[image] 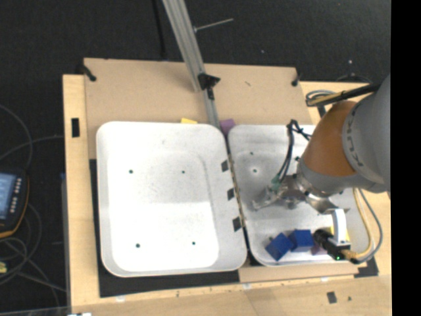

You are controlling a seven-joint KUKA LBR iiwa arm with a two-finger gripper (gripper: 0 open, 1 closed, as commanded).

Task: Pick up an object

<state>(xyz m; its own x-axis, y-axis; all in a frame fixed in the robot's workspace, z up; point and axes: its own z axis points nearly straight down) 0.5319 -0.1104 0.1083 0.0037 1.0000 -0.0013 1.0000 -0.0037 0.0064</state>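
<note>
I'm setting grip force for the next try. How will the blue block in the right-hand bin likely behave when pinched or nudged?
The blue block looks solid and angular, so it is probably stiff and unlikely to roll. It seems small, so likely light and apt to slide on the smooth white bin floor. It lies against another blue piece, which may shift too if the gripper pushes either.

2 white bins (161, 196), dark dots on the left floor. 2 blue blocks (289, 241) in the right bin. Arm (342, 153) grey with orange band. Bench (151, 87) tan. Yellow (189, 120) and purple (227, 125) bits at the bins' far rim.
</note>
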